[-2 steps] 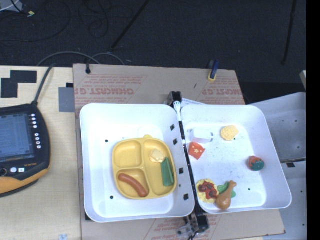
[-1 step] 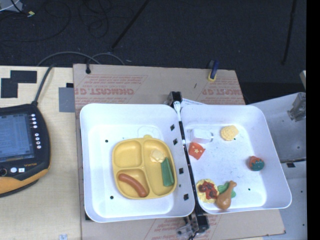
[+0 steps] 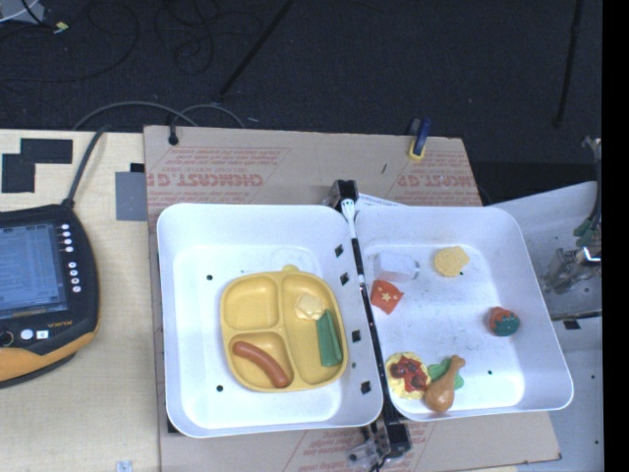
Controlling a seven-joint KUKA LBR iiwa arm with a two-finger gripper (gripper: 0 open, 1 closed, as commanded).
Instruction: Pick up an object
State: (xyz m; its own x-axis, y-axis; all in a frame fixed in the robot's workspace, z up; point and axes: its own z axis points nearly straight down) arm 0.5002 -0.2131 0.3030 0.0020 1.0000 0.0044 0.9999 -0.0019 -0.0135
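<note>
The pickable pieces lie in the right bin (image 3: 531,264): a yellow biscuit (image 3: 451,261) near its far edge, a red block (image 3: 386,296) by its left wall, a red-and-green fruit (image 3: 504,322) toward the right, and a drumstick (image 3: 444,383) at the near edge. In the left bin (image 3: 187,264), a yellow tray (image 3: 246,308) holds a sausage (image 3: 262,362). My tool (image 3: 580,249) sits beyond the right bin's right edge — whether it is apart or together I cannot tell.

Even overhead light, faint shadows; white bins (image 3: 187,264) glare brightly, background dark, detail soft

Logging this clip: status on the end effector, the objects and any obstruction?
Arm at right edge, end effector state unclear. Nothing lifted: drumstick, yellow round piece, red piece lie loose in right bin. No obstruction.
</note>
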